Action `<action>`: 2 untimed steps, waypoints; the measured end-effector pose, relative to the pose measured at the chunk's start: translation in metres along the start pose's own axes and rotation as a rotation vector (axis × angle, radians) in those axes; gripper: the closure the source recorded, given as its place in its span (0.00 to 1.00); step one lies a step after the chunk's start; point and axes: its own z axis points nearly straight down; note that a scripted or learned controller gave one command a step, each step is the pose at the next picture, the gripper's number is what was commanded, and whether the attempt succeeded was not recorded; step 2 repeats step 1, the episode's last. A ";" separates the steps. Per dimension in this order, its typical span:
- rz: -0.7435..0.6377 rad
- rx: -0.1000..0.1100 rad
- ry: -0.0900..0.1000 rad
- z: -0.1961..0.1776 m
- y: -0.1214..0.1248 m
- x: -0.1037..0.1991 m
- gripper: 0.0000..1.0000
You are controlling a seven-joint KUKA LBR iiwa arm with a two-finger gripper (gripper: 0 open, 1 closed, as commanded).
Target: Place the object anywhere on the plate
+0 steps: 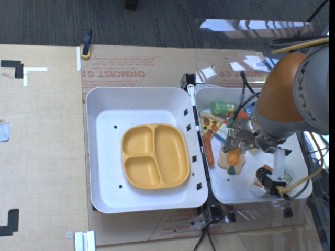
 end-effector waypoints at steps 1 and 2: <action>0.000 0.000 0.000 0.000 0.000 0.000 0.00; 0.000 0.000 0.000 0.000 0.000 0.000 0.00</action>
